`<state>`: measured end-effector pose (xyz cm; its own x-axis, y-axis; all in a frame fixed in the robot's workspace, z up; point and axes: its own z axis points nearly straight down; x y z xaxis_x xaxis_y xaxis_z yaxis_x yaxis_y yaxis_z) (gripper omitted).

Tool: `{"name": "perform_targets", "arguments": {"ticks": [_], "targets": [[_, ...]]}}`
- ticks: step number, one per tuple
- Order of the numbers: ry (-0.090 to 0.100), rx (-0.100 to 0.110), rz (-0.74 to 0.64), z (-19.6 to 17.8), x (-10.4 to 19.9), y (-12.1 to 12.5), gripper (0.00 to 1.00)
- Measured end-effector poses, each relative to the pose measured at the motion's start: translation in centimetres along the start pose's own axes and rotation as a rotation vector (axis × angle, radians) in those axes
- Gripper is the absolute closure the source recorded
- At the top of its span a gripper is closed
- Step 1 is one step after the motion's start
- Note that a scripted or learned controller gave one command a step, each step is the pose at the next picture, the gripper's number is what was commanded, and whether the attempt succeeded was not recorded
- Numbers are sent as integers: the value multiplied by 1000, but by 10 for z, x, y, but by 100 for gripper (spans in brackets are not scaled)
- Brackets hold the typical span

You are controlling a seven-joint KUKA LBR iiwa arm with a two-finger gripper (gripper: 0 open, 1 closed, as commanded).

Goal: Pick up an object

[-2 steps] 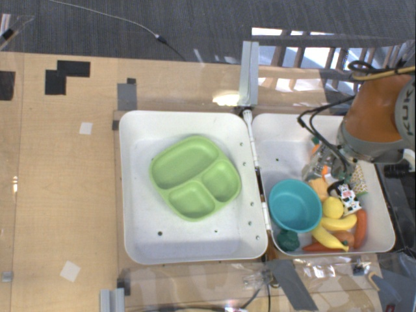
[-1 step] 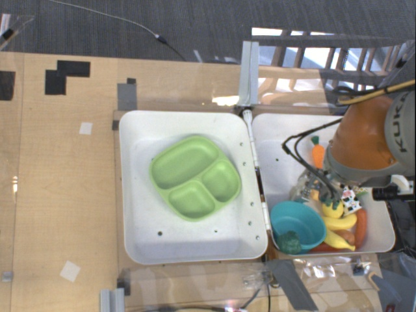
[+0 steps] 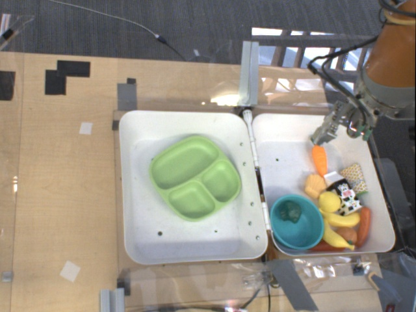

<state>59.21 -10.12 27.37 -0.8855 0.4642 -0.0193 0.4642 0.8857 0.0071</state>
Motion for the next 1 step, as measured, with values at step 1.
{"name": "perform_targets", "arguments": {"ticks": [1], "targets": [[16, 8, 303, 55, 85, -13, 100]]}}
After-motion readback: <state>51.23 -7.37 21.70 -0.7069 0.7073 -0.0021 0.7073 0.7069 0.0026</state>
